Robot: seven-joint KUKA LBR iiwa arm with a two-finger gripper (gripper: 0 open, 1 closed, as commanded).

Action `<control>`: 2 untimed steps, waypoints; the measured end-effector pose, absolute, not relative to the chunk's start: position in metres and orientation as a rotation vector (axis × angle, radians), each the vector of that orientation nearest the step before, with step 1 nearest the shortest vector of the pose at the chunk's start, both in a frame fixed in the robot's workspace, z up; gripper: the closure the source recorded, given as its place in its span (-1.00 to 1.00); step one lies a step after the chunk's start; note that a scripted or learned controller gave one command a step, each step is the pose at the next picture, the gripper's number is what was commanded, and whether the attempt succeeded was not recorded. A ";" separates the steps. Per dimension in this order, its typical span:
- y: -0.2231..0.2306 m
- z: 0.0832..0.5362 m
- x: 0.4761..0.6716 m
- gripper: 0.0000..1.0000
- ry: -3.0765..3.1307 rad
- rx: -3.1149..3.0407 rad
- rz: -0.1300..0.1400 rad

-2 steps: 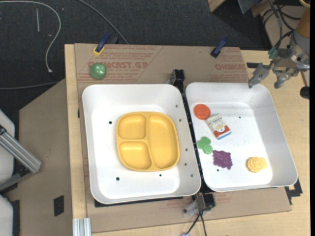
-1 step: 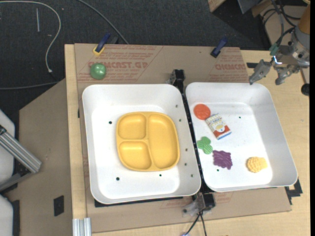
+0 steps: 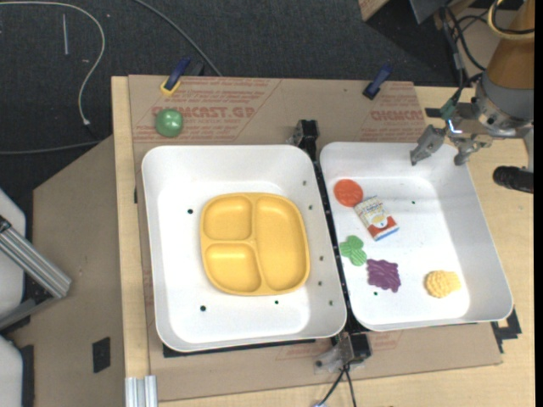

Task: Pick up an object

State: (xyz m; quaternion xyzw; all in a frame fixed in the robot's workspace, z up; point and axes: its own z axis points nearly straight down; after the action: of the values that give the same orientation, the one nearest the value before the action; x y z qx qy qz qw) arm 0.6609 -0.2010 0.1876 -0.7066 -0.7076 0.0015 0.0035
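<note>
Two white bins sit side by side on the counter, and the claw hangs over the far edge of the right bin, near its far right corner. Its fingers are spread apart and nothing is between them. I judge the step to be the approach: no object is chosen or touched yet.

Five small things lie in the right bin. An orange round piece is near the bin's left wall, and a small red and white carton lies just beside it, toward the middle. Nearer to the front edge lie a green toy, a purple grape bunch and a yellow knobbly piece. All are well apart from the claw; the carton and the orange piece are the closest to it.

The next move calls for travel toward the front of the bin, then a descent with the fingers on both sides of one object. The left bin holds a yellow divided plate.
</note>
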 end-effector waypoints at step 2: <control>-0.198 0.091 0.655 -1.00 -2.218 -2.215 0.005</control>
State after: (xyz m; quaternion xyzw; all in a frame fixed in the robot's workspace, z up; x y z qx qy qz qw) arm 0.6550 -0.1979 0.0913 -0.7066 -0.7076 0.0017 0.0034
